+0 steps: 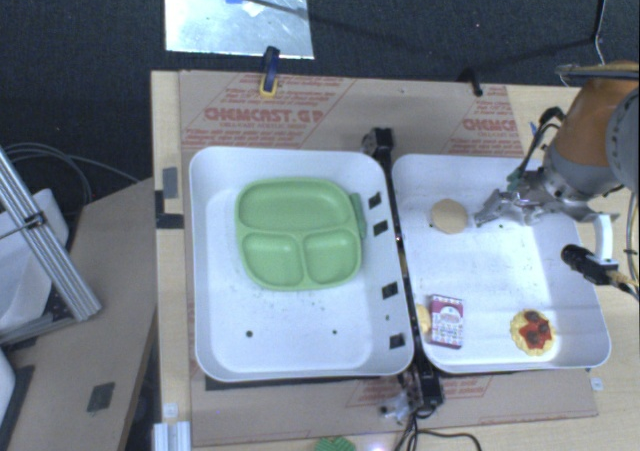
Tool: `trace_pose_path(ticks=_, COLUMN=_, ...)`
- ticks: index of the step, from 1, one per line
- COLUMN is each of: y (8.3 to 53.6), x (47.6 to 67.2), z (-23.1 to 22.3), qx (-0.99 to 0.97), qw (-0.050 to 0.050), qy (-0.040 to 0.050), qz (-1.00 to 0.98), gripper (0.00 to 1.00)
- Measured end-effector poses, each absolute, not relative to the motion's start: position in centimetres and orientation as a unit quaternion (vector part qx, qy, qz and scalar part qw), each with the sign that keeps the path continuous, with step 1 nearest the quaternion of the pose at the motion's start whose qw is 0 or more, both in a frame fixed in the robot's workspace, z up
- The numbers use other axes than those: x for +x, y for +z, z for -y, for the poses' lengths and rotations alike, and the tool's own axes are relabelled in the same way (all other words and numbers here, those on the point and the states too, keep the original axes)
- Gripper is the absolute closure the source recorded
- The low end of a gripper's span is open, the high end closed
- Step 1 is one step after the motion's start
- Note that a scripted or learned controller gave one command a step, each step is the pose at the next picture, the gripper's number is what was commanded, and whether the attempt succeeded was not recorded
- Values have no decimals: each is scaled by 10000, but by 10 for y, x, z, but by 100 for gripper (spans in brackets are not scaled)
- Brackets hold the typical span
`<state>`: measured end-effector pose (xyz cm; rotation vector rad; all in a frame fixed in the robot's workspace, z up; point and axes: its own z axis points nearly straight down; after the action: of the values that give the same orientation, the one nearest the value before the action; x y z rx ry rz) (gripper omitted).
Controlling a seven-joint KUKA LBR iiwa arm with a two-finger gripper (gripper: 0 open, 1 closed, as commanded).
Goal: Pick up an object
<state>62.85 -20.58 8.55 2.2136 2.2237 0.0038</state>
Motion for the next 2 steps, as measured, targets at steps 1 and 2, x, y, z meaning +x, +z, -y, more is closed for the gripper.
trace_pose_path(ticks=1, y=85, x=605, z=206, qx=7068, qw=4, qy=-1, qz=-7074, gripper=0)
trace_pose_path(ticks=2, y=162, x=584, z=126, qx=7037, qw=16, qy=26, qz=-7105, gripper=0)
